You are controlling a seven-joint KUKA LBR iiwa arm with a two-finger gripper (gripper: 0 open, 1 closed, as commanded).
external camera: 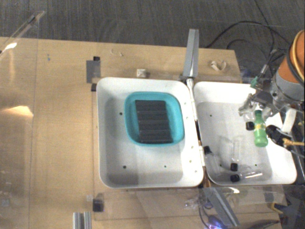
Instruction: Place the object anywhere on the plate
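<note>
The gripper (259, 108) hangs over the far right part of the right bin (214, 97), at the end of the grey arm, whose orange band (296, 61) shows at the view's right edge. Directly below the gripper is a green bottle (260, 133), a small thing with a paler green top. Its top reaches up to the metal parts of the gripper and its lower end lies over the bin's white floor. From this slant it cannot be told whether the gripper is spread or closed, nor whether it really grips the bottle. The bottle may simply be lying under it.

The teal plate (129, 114) sits in the left bin (102, 142), in the far half and well apart from the bottle, with the wall between the two bins lying between them. A dark ridged slab (153, 122) lies flat on the plate and covers most of its middle.

The right bin also holds a clear plastic piece (236, 149) near its middle, hard to make out against the white. A small black piece (249, 126) lies just left of the bottle. Two more small black bits (233, 166) lie near the bin's front wall, close to a clear strip (252, 175).

Both bins rest on a pale wooden bench (52, 128). A grey post (192, 51) stands behind the seam where they meet.
</note>
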